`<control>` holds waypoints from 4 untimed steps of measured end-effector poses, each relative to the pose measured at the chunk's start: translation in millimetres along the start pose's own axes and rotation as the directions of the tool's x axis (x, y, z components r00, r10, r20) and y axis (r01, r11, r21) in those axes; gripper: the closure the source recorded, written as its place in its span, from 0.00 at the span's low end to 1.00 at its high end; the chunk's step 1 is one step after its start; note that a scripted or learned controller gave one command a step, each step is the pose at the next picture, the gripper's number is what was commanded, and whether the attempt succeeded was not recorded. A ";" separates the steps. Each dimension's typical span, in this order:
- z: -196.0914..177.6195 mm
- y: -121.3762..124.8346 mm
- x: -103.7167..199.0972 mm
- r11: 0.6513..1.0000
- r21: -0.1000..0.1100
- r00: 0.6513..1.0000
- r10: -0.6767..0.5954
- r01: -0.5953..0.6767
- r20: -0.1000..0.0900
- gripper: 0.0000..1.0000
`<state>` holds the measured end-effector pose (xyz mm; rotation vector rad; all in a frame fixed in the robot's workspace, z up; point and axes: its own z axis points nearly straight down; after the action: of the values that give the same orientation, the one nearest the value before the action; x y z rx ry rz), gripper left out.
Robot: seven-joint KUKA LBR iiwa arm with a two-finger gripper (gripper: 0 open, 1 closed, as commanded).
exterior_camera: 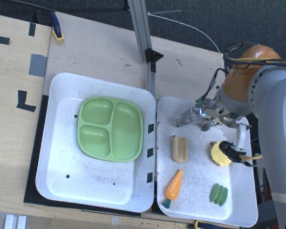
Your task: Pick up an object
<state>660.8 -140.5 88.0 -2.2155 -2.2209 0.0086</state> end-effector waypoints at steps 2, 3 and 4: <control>-76.3 8.1 -1.2 1.000 -0.013 1.000 0.001 -0.001 0.001 1.00; -134.3 10.6 -9.9 1.000 -0.013 1.000 0.000 0.000 0.001 1.00; -188.3 11.5 -9.3 1.000 -0.013 1.000 0.000 0.000 0.000 1.00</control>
<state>673.7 -149.7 276.2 -2.2226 -2.2271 -0.0050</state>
